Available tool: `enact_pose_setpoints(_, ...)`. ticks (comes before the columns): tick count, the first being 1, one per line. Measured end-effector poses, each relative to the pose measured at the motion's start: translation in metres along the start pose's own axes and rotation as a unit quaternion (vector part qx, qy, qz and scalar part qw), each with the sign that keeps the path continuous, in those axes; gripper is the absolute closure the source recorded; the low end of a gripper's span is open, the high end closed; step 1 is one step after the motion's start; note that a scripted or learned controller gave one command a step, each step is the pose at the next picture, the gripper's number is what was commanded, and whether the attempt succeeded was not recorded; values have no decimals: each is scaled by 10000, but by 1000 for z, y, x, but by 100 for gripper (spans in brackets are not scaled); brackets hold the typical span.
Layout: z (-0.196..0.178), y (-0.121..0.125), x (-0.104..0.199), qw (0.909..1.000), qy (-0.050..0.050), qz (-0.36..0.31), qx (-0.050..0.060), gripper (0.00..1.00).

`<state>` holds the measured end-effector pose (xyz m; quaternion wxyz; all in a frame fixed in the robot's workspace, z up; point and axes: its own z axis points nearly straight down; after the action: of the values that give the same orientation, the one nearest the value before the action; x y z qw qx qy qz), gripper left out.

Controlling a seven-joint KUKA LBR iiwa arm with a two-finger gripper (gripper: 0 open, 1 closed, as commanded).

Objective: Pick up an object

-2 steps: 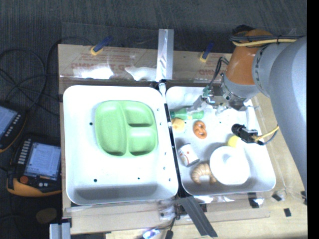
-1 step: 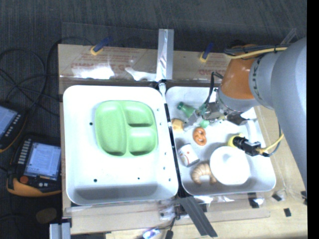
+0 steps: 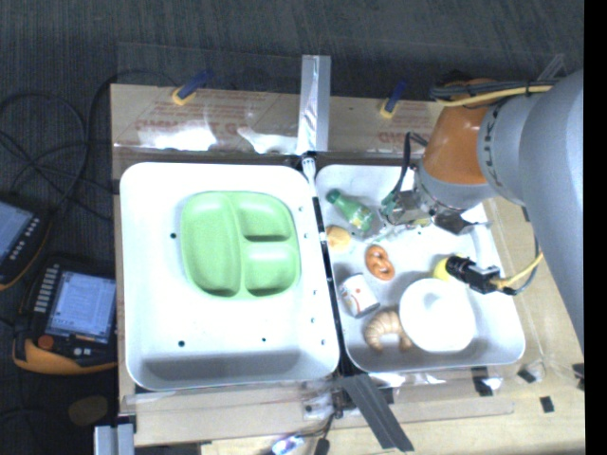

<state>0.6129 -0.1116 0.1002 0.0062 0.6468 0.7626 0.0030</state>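
Observation:
My gripper (image 3: 400, 207) hangs low over the back of the right bin (image 3: 507, 335), under the orange-banded wrist. Just to its left lies a green bottle-shaped toy (image 3: 350, 210), close to the gripper's tip; whether they touch I cannot tell. An orange pretzel (image 3: 379, 262) lies a little in front of the gripper. Farther forward sit a small white cup with red marks (image 3: 358, 295), a tan croissant (image 3: 383, 328) and a round white bowl (image 3: 436, 316). A small yellow-orange piece (image 3: 337, 238) rests by the bin's left wall. A yellow object (image 3: 442, 268) lies right of the pretzel.
The left bin (image 3: 152, 339) holds a green divided plate (image 3: 239, 241). A ridge between the two bins (image 3: 325, 282) runs front to back. The arm covers the right bin's back right corner.

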Motion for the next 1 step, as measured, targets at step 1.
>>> enact_pose_setpoints(1, -83, 70, 80, 9990, 16, 440, 70, 100)
